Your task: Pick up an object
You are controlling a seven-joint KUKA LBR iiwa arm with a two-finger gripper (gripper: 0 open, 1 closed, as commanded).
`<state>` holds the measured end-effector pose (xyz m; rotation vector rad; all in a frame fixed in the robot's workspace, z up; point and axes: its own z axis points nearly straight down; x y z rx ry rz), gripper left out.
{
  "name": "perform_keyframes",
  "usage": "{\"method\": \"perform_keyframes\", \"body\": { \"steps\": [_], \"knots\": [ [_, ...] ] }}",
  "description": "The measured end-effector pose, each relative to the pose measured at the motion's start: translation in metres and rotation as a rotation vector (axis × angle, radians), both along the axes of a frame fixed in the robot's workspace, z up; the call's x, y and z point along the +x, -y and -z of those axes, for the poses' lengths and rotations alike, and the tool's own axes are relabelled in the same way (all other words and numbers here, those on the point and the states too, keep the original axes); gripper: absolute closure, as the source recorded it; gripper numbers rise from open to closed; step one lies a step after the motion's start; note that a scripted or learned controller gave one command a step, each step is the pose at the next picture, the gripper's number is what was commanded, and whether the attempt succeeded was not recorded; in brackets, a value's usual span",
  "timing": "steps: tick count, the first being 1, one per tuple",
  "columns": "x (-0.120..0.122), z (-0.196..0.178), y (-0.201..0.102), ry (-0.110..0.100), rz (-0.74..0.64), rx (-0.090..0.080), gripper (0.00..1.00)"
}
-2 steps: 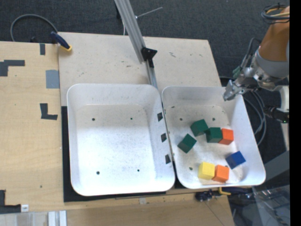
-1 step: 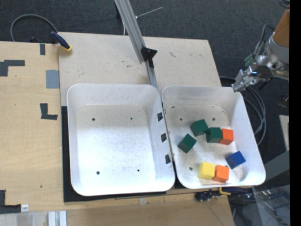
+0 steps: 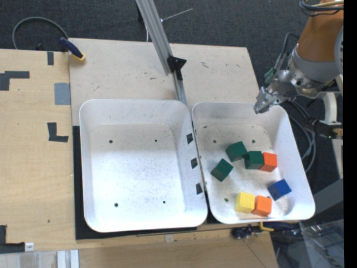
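Gripper (image 3: 263, 106), grip unreadable, hangs over right bin's (image 3: 293, 144) rim; 3 green cubes (image 3: 236, 150) sit askew.

Light is even and fairly bright, diffuse from overhead, with no hard shadows. The two white bins (image 3: 139, 108) come out nearly blown, their floors showing fine speckled noise rather than texture. Small soft shadows sit under the cubes (image 3: 237, 149) below and left of the fingers. The gripper (image 3: 262, 106) itself is slightly soft and its fingertips hard to resolve. The dark floor at the upper edge is dim and grainy. Overall sharpness is modest.
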<state>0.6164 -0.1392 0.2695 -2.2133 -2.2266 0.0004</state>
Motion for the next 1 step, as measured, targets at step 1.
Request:
{"method": "perform_keyframes", "body": {
  "steps": [1],
  "knots": [
    [-0.0058,-0.0010,-0.0588,0.001,-0.001,0.001,1.00]
  ]
}}
